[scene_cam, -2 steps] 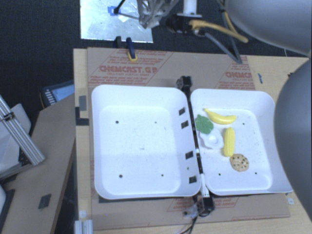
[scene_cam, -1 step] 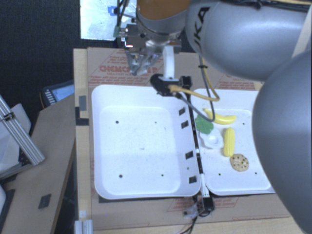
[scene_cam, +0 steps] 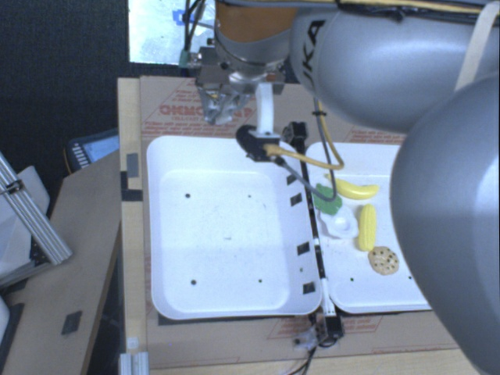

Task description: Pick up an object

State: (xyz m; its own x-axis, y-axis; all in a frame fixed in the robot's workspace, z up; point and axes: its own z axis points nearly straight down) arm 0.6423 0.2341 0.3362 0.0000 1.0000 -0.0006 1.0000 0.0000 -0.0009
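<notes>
My gripper (scene_cam: 223, 109) hangs over the far edge of the left bin (scene_cam: 168, 209), high above the cardboard behind it. The grey arm with its orange band covers the view's upper right. In the right bin (scene_cam: 367, 291) lie a yellow banana (scene_cam: 357, 190), a green piece (scene_cam: 328, 201), a small white piece (scene_cam: 340, 226), a yellow corn cob (scene_cam: 366, 226) and a round brown cookie (scene_cam: 383, 261). These things lie well to the right of the gripper and nearer the camera.
A black fitting (scene_cam: 254, 143) with a yellow cable (scene_cam: 312, 162) hangs below the wrist, over the divide between the bins. Black clips (scene_cam: 303, 248) run along that divide. A metal rail (scene_cam: 31, 217) stands off the bench at the left.
</notes>
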